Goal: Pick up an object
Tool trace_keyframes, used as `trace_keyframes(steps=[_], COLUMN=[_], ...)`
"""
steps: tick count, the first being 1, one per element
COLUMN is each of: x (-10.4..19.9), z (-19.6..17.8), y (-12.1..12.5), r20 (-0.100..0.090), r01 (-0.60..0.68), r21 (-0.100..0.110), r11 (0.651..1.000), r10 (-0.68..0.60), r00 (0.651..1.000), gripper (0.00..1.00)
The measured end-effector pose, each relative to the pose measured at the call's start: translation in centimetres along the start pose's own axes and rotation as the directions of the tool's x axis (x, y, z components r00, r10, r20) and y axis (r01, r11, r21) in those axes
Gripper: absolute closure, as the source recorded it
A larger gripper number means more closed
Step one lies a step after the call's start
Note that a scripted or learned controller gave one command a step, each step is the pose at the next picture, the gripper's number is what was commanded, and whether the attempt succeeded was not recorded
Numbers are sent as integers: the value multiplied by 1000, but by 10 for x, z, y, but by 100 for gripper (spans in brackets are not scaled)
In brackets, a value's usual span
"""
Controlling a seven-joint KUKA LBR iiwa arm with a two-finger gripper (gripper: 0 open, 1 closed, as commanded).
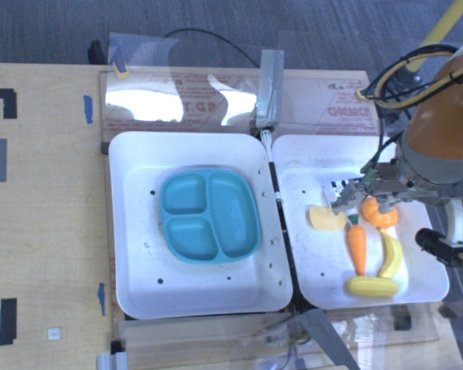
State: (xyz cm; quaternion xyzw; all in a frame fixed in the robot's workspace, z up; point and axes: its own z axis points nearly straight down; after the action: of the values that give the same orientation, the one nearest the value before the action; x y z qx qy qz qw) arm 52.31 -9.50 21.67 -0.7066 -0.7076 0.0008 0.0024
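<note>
Overhead view of the counter (38, 206) with two white bins. The left bin (131, 268) holds a blue divided plate (211, 215). The right bin (309, 276) holds a cluster of toy food: a pale yellow wedge (326, 219), an orange round piece (380, 213), a carrot (357, 247), a banana (390, 257) and a yellow oblong piece (372, 287).

The gripper (360, 199) hangs low over the upper part of this cluster, the arm reaching in from the right. Whether the fingers are spread or pressed together cannot be told; the wrist and its cables mask them, and nothing is visibly pinched between them.

The step in hand appears to be the descent onto a piece. The likeliest target is the orange round piece, which lies just beside and slightly right of the gripper tip, touching or nearly touching the top of the carrot; the pale wedge lies just to the left.

To do this well, the fingers should straddle a single piece and come straight down. The pieces crowd together, so a slanted approach would probably nudge the carrot or wedge rather than capture anything. A closure across the narrow width of the round piece would seem the surest.
</note>
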Motion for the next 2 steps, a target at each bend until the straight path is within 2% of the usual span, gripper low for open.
trace_keyframes(steps=[1, 2], x=[-62, -62], z=[129, 119], y=[-39, -37], r20=[2, 4], r01=[-139, -140], r21=[-9, -16], r11=[990, 990], r10=[139, 140], r00=[990, 990], gripper=[0, 100])
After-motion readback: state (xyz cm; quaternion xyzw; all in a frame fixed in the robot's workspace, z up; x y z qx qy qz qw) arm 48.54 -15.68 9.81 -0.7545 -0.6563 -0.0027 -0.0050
